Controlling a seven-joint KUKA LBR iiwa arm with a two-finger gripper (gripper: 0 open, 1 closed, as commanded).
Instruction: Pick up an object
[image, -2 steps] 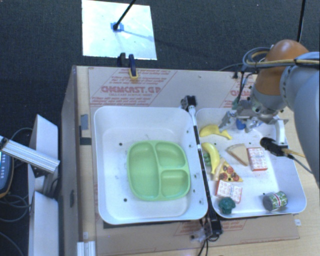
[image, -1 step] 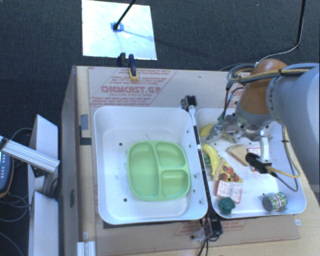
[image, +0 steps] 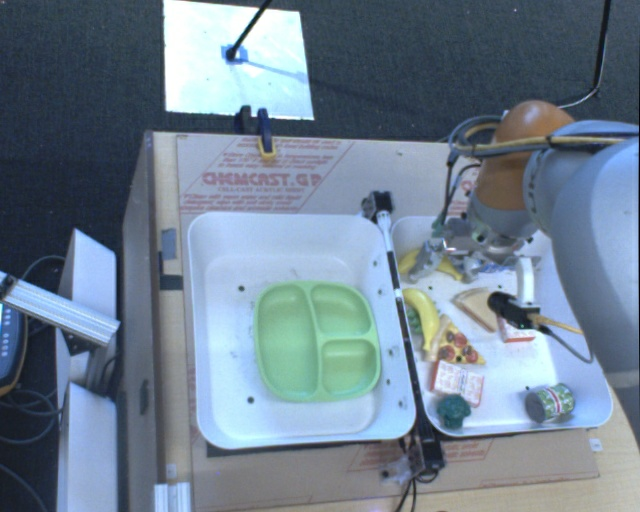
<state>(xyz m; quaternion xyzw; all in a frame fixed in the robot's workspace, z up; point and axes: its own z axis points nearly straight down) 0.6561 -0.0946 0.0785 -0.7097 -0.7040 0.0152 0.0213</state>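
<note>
Camera view, looking down at a slant. Left shallow white plastic bin (image: 215, 300): holding a pale green three-compartment plastic tray (image: 318, 340), rounded at the corners and lying flat. Right shallow white bin (image: 590, 395): holding toy foods. A yellow plastic banana (image: 424, 315) is lying near the bin's left wall, its long axis running from upper left to lower right. Just beside it, a pizza slice with red dots (image: 458, 346); below that, a red and white printed packet (image: 458, 382), a dark green broccoli piece (image: 453, 410) and a small silver can with a green label (image: 550, 402) lying on its side. A tan bread slice (image: 478, 308) is lying mid-bin. The grey claw (image: 452, 256) is hanging over the bin's upper left corner; its state cannot be told. The surface (image: 260, 170) is a brown printed board, standing on dark carpet (image: 70, 100).
</note>
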